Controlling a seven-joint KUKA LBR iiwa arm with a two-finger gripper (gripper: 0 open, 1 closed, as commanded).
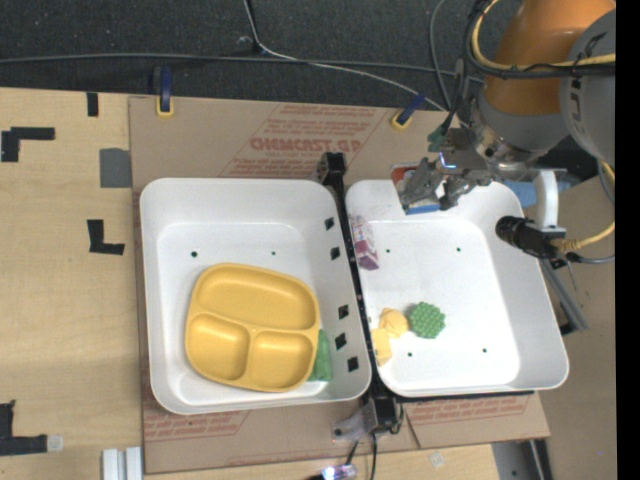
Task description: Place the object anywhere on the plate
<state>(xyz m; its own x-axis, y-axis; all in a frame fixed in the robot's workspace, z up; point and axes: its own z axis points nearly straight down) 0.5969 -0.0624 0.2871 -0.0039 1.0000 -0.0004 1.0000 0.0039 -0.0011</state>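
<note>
Gripper [440,183] position as I read it from the overhead view: it hung over the far edge of the right bin [520,368], at about 1 o'clock from that bin's centre, below the orange band of the arm [545,38]. Whether it was released, clenched or carrying anything I could not tell, for the tip was a blur of grey, red and blue. I judged the task to be at its first step, the approach to a pick, with nothing yet carried to the yellow plate [252,326] in the left bin [160,218]. The likeliest objects, a green knobbly piece [427,319] and a pale yellow piece [388,328] just beside it, lay near the bin's front left, at roughly 6 o'clock from the gripper and well apart from it. A small purple and white item [363,245] lay by the divider, at about 8 o'clock from the gripper. A green item [322,358] rested against the plate's right rim. My next move called for travel toward 6 o'clock, a descent, and a grasp.
</note>
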